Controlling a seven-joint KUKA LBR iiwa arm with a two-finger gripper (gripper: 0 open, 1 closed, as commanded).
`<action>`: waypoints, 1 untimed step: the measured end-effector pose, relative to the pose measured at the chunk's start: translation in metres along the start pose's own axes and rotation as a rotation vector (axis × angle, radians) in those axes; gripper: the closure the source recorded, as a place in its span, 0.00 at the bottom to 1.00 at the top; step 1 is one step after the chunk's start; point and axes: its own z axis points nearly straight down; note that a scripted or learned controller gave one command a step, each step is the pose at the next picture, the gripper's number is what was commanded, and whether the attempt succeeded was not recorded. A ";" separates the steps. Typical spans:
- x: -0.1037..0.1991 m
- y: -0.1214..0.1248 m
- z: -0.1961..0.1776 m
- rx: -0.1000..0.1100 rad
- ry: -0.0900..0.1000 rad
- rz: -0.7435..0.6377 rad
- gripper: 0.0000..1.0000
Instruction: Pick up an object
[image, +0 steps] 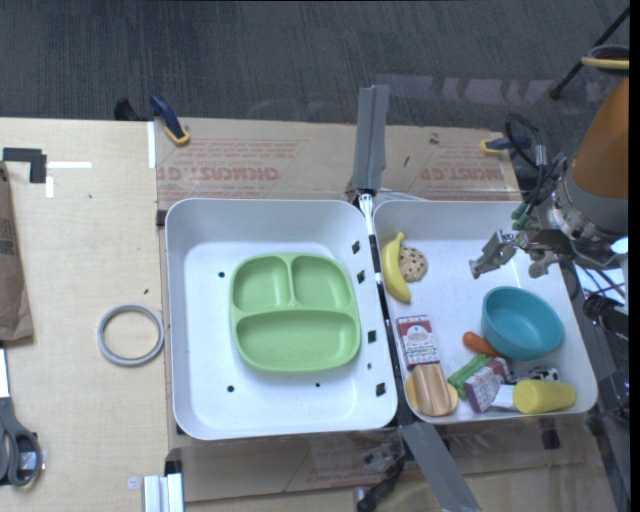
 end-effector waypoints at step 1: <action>-0.047 -0.029 0.116 0.000 0.001 -0.009 0.00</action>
